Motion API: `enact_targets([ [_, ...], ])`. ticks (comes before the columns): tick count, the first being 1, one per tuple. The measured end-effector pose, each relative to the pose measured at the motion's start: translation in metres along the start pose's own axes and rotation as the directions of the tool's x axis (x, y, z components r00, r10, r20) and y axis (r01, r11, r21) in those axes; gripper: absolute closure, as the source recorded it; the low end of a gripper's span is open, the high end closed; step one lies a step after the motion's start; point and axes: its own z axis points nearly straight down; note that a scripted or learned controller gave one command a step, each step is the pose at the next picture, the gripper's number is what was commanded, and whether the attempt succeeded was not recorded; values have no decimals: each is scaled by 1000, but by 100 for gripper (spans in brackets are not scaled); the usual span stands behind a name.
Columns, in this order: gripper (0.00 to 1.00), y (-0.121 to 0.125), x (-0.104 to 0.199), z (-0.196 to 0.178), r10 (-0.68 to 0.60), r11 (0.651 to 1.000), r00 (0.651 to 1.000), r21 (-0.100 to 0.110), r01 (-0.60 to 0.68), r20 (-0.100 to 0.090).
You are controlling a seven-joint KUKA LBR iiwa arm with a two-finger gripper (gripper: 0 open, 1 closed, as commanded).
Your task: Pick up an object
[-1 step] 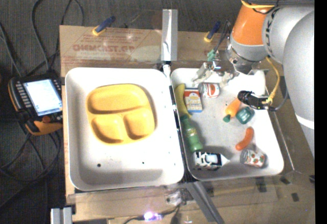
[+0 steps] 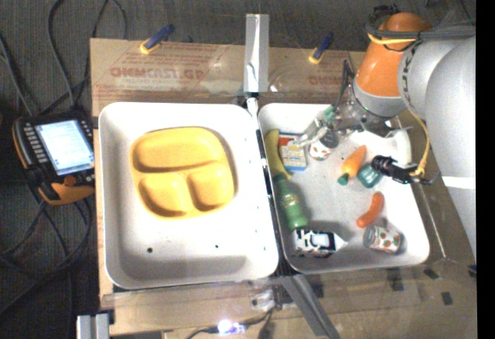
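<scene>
Camera view showed a cardboard-topped desk (image 2: 186,74) over dark carpet; fingers (image 2: 323,134), state unclear, hovered beside an orange carrot (image 2: 352,163).

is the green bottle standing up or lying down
Lying down: the green bottle rests on its side along the left wall of the right bin, below the banana.
</scene>
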Motion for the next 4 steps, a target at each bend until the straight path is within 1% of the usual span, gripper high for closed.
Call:
enact_targets([
  [1,0,17,-3,1,-47,999,999,11,47,-5],
  [2,0,6,1,-62,142,990,990,24,-141,-6],
  [3,0,-11,-29,-6,73,997,997,22,-73,-9],
  [4,0,-41,-34,7,-6,1000,1000,9,6,-8],
])
